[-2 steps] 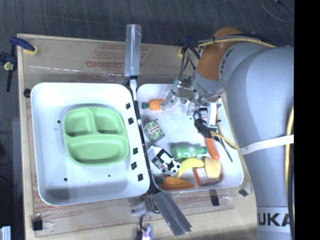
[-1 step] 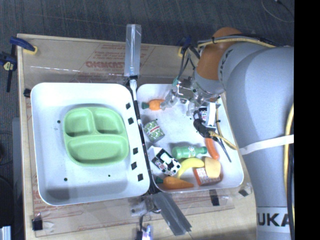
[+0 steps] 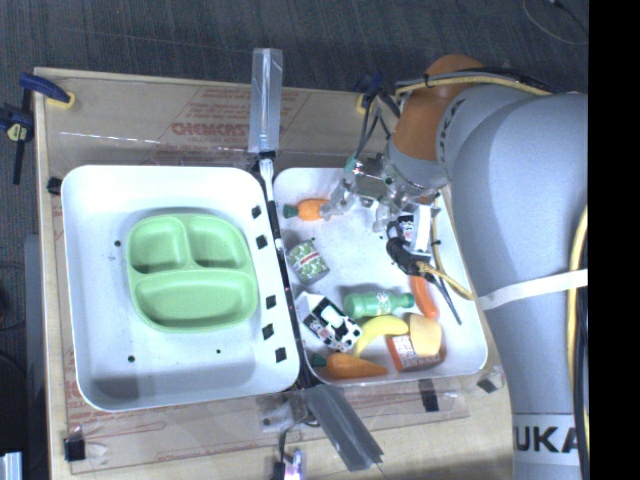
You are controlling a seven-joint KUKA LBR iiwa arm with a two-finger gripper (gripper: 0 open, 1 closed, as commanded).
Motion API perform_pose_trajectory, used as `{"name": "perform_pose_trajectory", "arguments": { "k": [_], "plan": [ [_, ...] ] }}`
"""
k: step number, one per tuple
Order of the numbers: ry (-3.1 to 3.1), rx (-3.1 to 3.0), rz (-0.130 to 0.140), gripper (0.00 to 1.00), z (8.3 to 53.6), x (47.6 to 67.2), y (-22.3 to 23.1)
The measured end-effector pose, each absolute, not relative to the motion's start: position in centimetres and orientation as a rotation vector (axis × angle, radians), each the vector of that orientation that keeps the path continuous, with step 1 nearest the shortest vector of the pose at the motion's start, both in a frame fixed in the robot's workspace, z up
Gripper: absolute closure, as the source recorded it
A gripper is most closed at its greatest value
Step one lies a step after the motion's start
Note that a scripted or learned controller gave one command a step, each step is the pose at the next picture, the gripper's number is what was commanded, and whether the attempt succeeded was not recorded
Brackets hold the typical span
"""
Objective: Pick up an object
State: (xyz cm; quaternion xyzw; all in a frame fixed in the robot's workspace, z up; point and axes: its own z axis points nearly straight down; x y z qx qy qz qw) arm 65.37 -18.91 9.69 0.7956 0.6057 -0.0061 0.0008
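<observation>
Eight or so loose things lying in the right bin (image 3: 462, 298), none being held. Hanging low over that bin's far end, reaching in from the right: gripper (image 3: 380, 206), half buried in cables, so impossible to tell whether open or closed.

Lying nearest, just to the gripper's left against the far wall: small carrot (image 3: 311, 209), long axis running left to right, leaf end pointing toward the divider between the bins. Probably calling for only a short move leftward, though crowding the wall and the divider there, leaving little room on those sides.

Sitting a little nearer the camera, apart from its neighbours: small green packet (image 3: 308, 260), open white floor all round, likely the easier approach.

Crowding together at the near end: green bottle (image 3: 378, 301) lying on its side, long axis left to right, banana (image 3: 375, 330) touching it, black-and-white toy (image 3: 333, 325), big carrot (image 3: 352, 367) along the near wall, orange box (image 3: 415, 344). Risking a knock to a neighbour with any grab there.

Resting in the left bin (image 3: 80, 268), well apart: green divided plate (image 3: 190, 268).
</observation>
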Motion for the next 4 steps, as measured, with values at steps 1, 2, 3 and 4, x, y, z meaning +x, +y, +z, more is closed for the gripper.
{"name": "perform_pose_trajectory", "arguments": {
  "k": [1,2,3,4],
  "plan": [
    [1.888,2.507,-0.023,0.0,9.68,65.32,-18.67],
    [1.865,2.542,-0.017,0.0,9.62,65.49,-19.26],
    [1.85,2.553,-0.016,0.0,9.6,65.52,-19.36],
    [1.816,2.579,-0.017,0.0,9.59,65.47,-19.31]
  ]
}}
